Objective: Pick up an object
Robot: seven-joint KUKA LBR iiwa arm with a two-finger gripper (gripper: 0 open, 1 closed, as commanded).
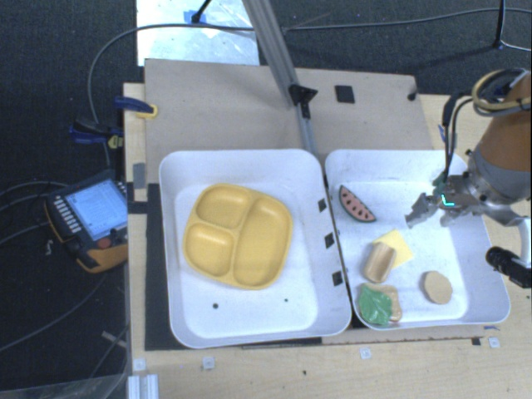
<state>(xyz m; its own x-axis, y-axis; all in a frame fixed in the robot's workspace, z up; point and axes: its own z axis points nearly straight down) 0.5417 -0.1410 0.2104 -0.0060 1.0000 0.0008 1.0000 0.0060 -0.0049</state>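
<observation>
Arm (pixel 499 152) came in from 3 o'clock, gripper (pixel 432 206) hanging over the right bin (pixel 490 310) near its 2 o'clock corner. Couldn't tell whether it was spread or closed, too small and partly hidden by the wrist. Nothing seen in it.

Candidates all sat in the right bin: watermelon slice (pixel 356 204) at 10 o'clock, yellow cheese wedge (pixel 397 246) at centre with a bread roll (pixel 378 263) touching it, green lettuce piece (pixel 378 304) at 7 o'clock, round cookie (pixel 436 288) at 5 o'clock. Left bin (pixel 179 322) held a yellow divided plate (pixel 237 235).

Risks, as judged: gripper hovered over bare floor, so a straight descent would likely have closed on nothing. Roll and cheese touched, so a grab there could have nudged one off or caught both. Cookie and watermelon lay flat, easy to slip past.
</observation>
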